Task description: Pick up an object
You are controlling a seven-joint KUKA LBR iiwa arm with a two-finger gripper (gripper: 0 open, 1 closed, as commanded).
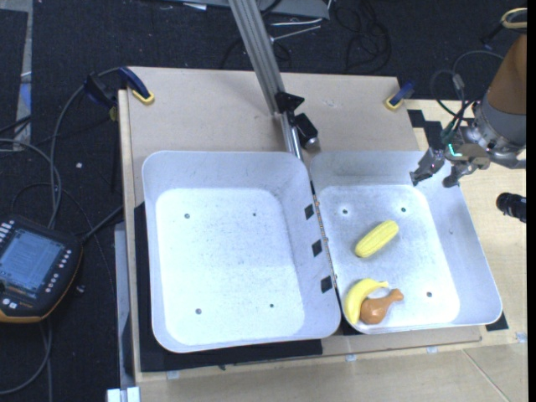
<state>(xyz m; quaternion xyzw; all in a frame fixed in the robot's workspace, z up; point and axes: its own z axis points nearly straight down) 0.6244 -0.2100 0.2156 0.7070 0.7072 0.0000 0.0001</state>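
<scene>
a pale wooden bench (251, 99) on a dark, cable-strewn floor bears two shallow white bins, the left bin (159, 174) bare and the right bin (469, 249) holding all three toys. in the camera view the gripper (435, 170) hangs over the right bin's far right corner, its two fingers apart with nothing between them, though at this size that reading is a little uncertain. the corn cob (376, 239) lies nearest, toward the near left of the jaws with its long axis slanting from near-left to far-right, while the banana (358, 294) and drumstick (380, 306) touch each other farther along, by the near wall.
</scene>
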